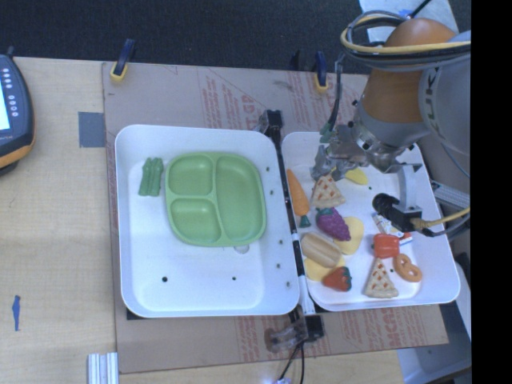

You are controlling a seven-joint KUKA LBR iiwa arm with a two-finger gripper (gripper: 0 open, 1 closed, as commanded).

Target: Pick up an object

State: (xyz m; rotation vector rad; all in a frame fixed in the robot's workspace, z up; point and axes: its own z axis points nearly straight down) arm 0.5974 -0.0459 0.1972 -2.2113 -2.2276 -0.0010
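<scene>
The end effector (334, 162) hangs low over the right bin (436, 288), just above a pizza slice (326, 191); whether it grips anything I cannot tell. Nearby lie a carrot (298, 194) and grapes (334, 224). The left bin (200, 298) holds a green plate (214, 198).

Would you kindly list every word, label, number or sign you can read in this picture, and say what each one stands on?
No text can be read with confidence.
Red printed lettering runs along the edges of the brown cardboard sheet under the bins: too small and blurred to read.
The handheld control pad at the left edge has a screen and buttons: any markings are too blurred to read.
The grey tape patch shows no writing.
</scene>
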